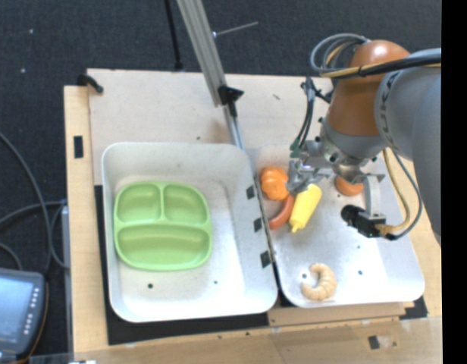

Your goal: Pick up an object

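Your gripper (303,174): low in right bin (393,268); finger state, cannot tell. Yellow corn cob (305,206) directly below it, touching orange sausage (282,212). Orange ball (274,182) just left. Croissant (319,280) well below. Second orange item (349,186) right, half hidden by wrist.

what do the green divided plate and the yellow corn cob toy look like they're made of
The green three-compartment plate looks like moulded plastic with a matte finish: uniform colour, rounded ridges, no glare. The yellow corn cob toy also seems plastic or rubber, smooth and evenly bright; its surface detail is too small to tell which.
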Controlling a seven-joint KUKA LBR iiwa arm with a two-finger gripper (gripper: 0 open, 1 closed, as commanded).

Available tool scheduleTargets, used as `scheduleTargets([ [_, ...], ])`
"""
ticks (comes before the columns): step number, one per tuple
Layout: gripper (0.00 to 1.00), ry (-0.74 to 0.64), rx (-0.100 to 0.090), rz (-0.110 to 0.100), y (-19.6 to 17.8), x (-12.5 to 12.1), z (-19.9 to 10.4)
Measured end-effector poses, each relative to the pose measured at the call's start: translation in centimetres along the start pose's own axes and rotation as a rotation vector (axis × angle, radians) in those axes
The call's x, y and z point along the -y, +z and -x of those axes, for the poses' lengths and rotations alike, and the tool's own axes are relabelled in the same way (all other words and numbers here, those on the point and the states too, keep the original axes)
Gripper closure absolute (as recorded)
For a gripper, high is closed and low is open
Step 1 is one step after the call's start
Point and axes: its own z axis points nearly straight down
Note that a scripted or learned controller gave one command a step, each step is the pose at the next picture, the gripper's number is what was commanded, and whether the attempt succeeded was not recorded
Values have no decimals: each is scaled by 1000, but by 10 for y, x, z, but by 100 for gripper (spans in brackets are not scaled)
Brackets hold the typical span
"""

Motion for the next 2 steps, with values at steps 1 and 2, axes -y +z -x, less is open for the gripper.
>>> scheduleTargets([
  [1,100,-5,-2,7,-1,-62,-39],
  [2,100,2,0,11,-96,-44,-20],
])
